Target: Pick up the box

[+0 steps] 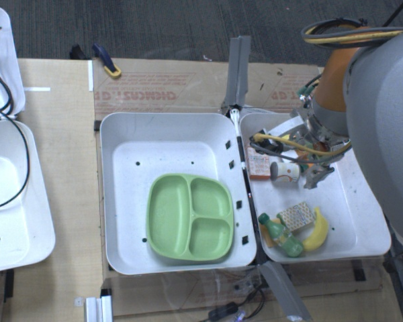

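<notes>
The box (258, 164) is small, white with red-orange print, and lies flat in the right bin (363, 200) against its left wall. My gripper (313, 173) hangs low over the middle of that bin, to the right of the box, with yellow and black cables looped around the wrist. A white cylinder with a grey end (285, 172) lies between the box and the gripper. Nothing of the box is covered by the gripper.
At the front of the right bin lie a speckled sponge (296, 215), a banana (317, 231) and a green bottle (280, 234). The left bin (121, 180) holds a green divided plate (190, 216). A grey divider post (238, 72) stands between the bins.
</notes>
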